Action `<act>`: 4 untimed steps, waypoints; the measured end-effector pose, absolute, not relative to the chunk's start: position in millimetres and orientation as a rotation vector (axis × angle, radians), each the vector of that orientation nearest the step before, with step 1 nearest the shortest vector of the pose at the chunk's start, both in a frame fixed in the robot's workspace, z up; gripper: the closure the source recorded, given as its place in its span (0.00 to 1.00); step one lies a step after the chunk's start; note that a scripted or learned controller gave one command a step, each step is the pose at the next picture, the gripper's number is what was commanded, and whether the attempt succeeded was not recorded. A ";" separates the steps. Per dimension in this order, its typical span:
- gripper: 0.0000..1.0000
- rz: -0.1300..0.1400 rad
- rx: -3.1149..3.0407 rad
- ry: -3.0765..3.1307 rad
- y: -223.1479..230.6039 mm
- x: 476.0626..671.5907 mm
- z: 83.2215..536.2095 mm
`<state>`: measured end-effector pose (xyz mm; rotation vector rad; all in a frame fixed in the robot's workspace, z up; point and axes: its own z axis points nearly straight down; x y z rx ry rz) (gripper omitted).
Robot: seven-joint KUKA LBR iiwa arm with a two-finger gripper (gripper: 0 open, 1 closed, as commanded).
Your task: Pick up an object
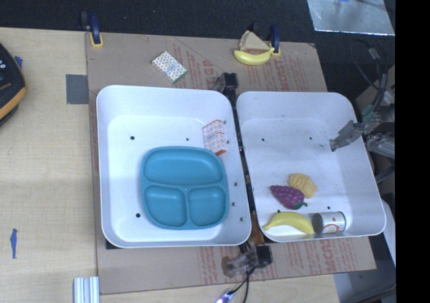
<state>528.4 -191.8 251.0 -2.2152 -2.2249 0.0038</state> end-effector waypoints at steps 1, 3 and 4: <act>0.00 0.005 -2.212 -2.226 -111.4 525.7 175.2; 1.00 0.001 -2.224 -2.236 -116.9 495.7 106.1; 0.00 0.003 -2.222 -2.235 -116.5 495.1 105.2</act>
